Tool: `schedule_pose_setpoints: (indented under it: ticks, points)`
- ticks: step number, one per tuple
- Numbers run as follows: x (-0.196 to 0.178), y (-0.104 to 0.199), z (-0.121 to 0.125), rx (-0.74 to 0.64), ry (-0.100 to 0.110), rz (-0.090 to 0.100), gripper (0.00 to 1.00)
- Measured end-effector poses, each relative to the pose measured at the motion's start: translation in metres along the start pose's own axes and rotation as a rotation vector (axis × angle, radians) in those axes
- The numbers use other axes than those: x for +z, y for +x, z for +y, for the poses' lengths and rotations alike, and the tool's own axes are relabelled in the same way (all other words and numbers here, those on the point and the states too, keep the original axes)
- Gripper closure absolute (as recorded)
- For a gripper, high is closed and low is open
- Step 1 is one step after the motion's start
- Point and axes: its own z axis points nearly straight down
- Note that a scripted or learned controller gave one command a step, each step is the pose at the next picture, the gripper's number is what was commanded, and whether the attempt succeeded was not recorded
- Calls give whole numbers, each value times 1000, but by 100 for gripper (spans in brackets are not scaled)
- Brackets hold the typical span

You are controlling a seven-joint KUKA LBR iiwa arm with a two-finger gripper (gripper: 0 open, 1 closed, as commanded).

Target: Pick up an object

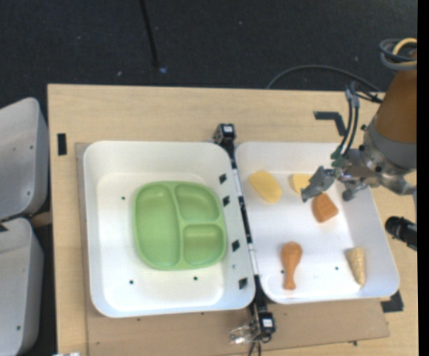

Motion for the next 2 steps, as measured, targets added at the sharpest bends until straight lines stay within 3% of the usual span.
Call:
schedule_pose_setpoints:
  ticks: [2]
  points:
    - [102, -3, 6, 4, 4, 0, 0]
